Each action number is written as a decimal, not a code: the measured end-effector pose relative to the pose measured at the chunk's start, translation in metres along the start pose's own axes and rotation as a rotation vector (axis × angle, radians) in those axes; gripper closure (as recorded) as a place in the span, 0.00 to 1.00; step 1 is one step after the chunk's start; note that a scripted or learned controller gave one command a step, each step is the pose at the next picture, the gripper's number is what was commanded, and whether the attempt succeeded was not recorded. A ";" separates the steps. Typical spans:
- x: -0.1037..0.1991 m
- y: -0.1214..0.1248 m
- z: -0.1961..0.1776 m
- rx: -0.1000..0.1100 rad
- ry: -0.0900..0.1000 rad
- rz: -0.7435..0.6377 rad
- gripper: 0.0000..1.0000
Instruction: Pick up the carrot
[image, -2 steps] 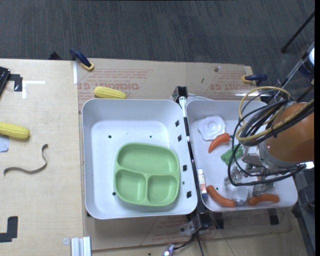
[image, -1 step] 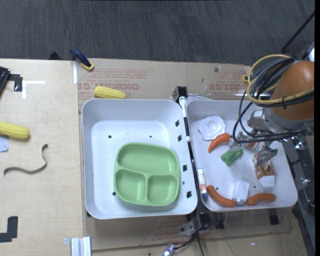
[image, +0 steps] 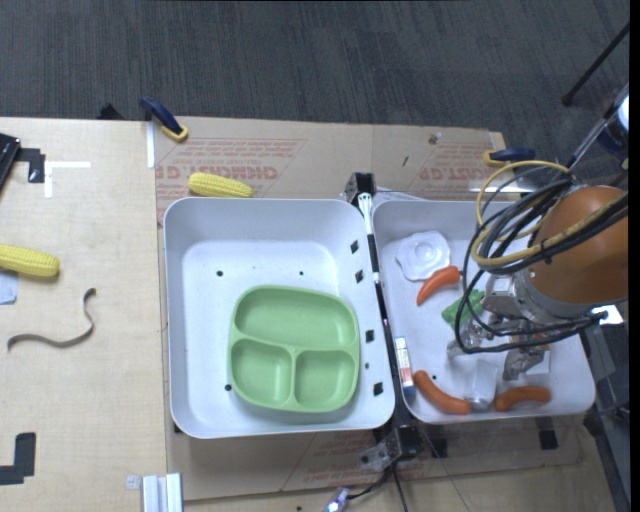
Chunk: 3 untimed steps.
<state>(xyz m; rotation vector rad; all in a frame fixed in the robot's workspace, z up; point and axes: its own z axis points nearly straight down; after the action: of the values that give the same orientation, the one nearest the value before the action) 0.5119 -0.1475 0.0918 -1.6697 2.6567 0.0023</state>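
Orange carrot (image: 437, 284) lies in right bin (image: 575, 395), upper left part, tilted, just beside white fried egg toy (image: 421, 253). Your gripper (image: 490, 372) hangs low over same bin, below and right of carrot, apart from it; fingers' state: cannot tell. Red print on cardboard (image: 330, 160) under bins too faint to read. Green divided plate (image: 295, 348) sits in left bin (image: 190, 320).
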 end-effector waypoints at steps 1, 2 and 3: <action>0.056 -0.053 -0.081 0.005 -0.001 0.344 0.00; 0.000 0.020 -0.008 0.000 0.000 0.281 0.00; -0.002 0.018 -0.018 0.005 -0.004 0.279 1.00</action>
<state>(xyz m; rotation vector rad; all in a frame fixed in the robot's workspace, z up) 0.4964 -0.1373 0.1099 -1.2813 2.8582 -0.0005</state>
